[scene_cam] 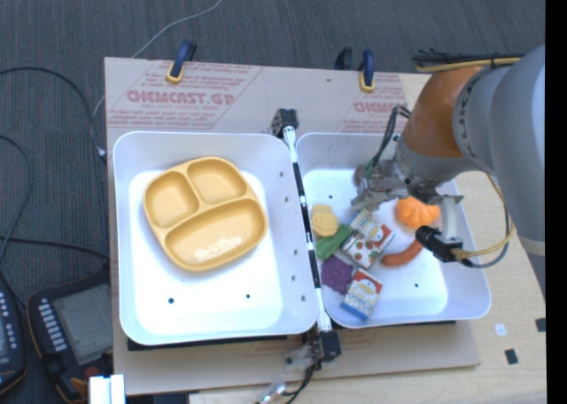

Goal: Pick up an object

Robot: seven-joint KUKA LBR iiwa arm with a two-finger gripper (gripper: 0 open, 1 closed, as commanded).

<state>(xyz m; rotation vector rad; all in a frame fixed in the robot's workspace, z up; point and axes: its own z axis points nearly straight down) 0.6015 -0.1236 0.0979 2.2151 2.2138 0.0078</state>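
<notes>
Grey and orange, your arm (478,128) fills the upper right of the frame and bends down into the right bin (461,300). Its claw (379,188) sits low over the upper middle of that bin, just above the pile of toys. You cannot tell how the claw stands; the wrist and cables hide it, and nothing shows as held.

Look at the pile beneath and below the claw. A yellow corn cob (323,219) lies near the bin's left wall, with a green leafy piece (335,240) touching it on the lower right. A small printed carton (368,243) lies tilted in the middle of the bin, just below the claw. A purple bunch of grapes (336,275) sits below the green piece, and a blue-and-white carton (360,296) lies beside it toward the bin's lower edge. An orange toy (415,213) rests right of the claw, close to the arm, and an orange-red sausage shape (401,256) lies below it.

Left of the divider, the left bin (142,314) holds a yellow divided plate (205,212) with three compartments, well apart from the claw. Both bins stand on the bench (177,97), a board with red print, clamped at its upper edge.
</notes>
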